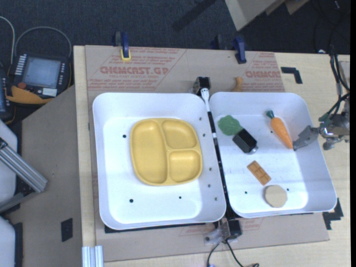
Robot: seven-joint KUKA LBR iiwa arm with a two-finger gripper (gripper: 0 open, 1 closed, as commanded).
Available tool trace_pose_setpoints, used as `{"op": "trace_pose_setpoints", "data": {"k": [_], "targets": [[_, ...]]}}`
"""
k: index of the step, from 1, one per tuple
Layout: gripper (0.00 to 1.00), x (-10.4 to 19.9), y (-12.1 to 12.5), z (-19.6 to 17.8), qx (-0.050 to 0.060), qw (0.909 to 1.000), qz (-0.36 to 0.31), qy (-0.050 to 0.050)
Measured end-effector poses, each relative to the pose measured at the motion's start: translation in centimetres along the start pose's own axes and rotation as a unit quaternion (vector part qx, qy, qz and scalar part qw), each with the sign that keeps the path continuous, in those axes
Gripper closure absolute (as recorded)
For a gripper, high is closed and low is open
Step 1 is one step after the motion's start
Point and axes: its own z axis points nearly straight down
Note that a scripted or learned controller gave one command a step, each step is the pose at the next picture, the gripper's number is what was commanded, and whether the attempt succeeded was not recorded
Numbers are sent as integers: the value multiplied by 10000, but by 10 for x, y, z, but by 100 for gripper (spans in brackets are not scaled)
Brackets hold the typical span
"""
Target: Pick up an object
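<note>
A gripper (310, 136) reaches over the right rim of the right bin (319, 174) from the frame's edge, where most of its body is cut off among dark cables. Only a grey, wedge-shaped tip is clear, and whether the gripper is open or closed cannot be told from this angle; nothing can be seen held in it. Just beside that tip, on its left and apparently a hair apart, lies a toy carrot (281, 132), smooth orange and tapered, with a small dark green top pointing away from the gripper. Farther left of the tip sits a black block (244, 141), boxy and matte, touching a soft-looking green lump (228, 124) whose exact form is hard to make out. Below and left of the gripper lie a flat tan rectangle (258, 172) resembling a cracker and, nearer the bin's front edge, a round beige disc (275, 196). Well away from the gripper, in the left bin (103, 149), rests a yellow plastic plate (166, 150) with rounded corners and three compartments. Both bins are shallow, glossy white and rounded at the corners.
</note>
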Motion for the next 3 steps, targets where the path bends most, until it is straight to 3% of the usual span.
{"op": "trace_pose_setpoints", "data": {"k": [1,3], "targets": [[0,1,3,-8,-70,10000,-24,-21],[0,5,-4,93,-41,10000,-16,-6]]}}
